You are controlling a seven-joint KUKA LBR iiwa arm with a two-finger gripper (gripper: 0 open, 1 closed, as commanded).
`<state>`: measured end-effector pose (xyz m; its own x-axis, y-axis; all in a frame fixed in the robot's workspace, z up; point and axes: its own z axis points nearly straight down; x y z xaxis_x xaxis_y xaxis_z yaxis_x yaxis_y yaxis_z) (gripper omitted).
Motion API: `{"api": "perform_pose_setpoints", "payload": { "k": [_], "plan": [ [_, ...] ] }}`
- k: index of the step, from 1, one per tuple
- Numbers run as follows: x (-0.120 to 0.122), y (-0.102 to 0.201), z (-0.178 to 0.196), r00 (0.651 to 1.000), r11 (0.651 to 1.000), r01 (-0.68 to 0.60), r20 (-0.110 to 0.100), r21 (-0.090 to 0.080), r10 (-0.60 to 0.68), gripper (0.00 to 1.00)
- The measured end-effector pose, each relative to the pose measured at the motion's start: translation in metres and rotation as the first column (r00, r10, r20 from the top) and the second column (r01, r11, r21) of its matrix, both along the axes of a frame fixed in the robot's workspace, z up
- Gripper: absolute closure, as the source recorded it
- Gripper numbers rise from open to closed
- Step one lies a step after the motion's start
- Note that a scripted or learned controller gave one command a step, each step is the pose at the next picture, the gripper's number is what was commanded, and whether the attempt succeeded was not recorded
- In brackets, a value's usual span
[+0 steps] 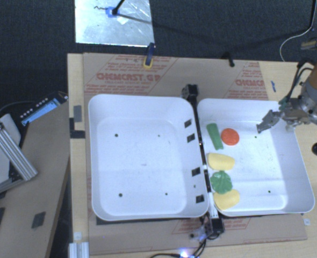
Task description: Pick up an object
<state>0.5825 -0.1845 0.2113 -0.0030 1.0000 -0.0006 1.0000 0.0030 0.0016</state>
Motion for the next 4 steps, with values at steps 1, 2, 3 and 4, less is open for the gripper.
{"api": "perform_pose_setpoints", "payload": {
  "k": [1, 2, 3, 4],
  "plan": [
    [0.060, 0.060, -0.134, 1.000, 1.000, -0.008, -0.002, 0.003, 0.008, 0.00],
    [0.060, 0.055, -0.115, 1.000, 1.000, -0.004, 0.003, 0.000, 0.004, 1.00],
    [0.080, 0.074, 0.119, 1.000, 1.000, -0.004, 0.018, -0.002, 0.004, 1.00],
    [0.087, 0.018, 0.132, 1.000, 1.000, 0.002, 0.004, -0.001, -0.002, 1.00]
  ]
}}
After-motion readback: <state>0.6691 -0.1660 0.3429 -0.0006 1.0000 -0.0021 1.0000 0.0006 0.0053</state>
